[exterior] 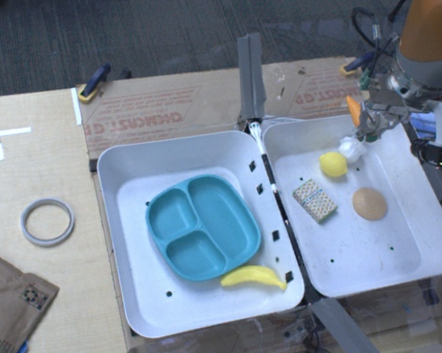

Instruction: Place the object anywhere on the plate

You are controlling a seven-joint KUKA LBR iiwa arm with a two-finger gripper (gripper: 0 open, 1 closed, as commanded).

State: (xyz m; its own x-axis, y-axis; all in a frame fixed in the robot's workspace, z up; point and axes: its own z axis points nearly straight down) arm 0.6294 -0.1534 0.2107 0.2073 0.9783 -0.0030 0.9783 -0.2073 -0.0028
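Above the right bin's [428,257] far right corner, end effector [368,131] low over the rim, finger state impossible to tell, yellow ball [333,165] just beside it, patterned block [315,201] and tan disc [369,203] nearby, left bin [125,250] holding blue plate [204,227], banana [253,277] against its near edge.

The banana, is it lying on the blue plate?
No, the banana lies on the white floor of the left bin, just beside the blue plate, near its lower edge.
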